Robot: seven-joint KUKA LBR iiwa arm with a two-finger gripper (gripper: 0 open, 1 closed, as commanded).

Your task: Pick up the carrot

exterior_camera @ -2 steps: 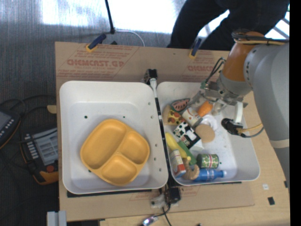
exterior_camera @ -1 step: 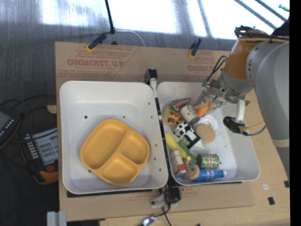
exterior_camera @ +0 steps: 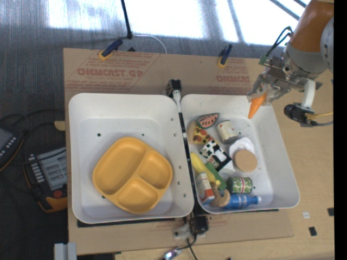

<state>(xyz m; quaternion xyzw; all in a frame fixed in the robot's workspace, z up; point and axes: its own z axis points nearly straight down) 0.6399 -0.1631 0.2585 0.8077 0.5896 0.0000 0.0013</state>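
Observation:
The carrot (exterior_camera: 256, 105) is small and orange, and it hangs point-down above the far edge of the right bin (exterior_camera: 282, 145). My gripper (exterior_camera: 262, 94) is shut on the carrot's upper end, well above the other items in that bin. The arm's orange band and grey wrist stand to the upper right of it.
The right bin holds several toy foods: a watermelon slice (exterior_camera: 208, 119), a pizza slice (exterior_camera: 200, 135), a small can (exterior_camera: 226, 129), a round biscuit (exterior_camera: 245, 160), a green can (exterior_camera: 240, 185) and a blue bottle (exterior_camera: 241, 201). A yellow divided plate (exterior_camera: 133, 173) lies in the left bin (exterior_camera: 87, 118).

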